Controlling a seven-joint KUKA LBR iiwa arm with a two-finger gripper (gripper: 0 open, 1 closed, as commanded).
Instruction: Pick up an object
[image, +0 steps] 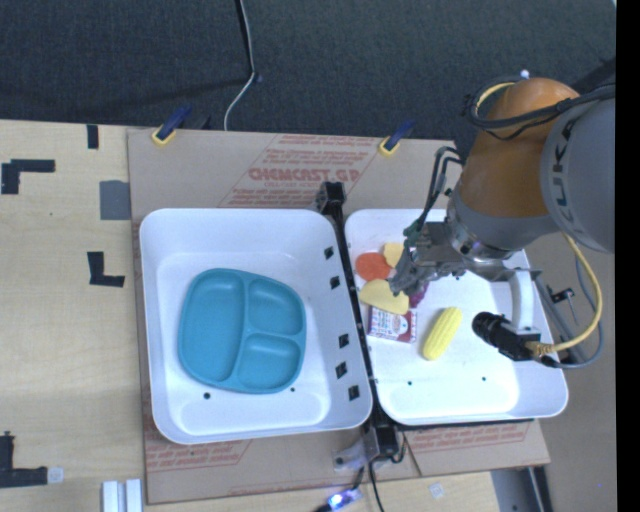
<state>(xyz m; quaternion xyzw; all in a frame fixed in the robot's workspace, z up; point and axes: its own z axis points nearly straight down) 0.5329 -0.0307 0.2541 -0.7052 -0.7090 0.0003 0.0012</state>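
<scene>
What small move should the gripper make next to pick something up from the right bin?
Probably lower straight down: the gripper hovers over the pale yellow heart-shaped toy in the right white bin, beside the orange round piece and the yellow corn cob, with nothing visibly between its fingers.

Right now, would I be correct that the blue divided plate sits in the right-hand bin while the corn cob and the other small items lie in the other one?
Not quite: the camera view shows the blue divided plate in the left bin. The corn cob and the other small items lie in the other one, the right bin.

Grey arm (590, 170), orange band (505, 150), yellow and black cables along wrist.
</scene>
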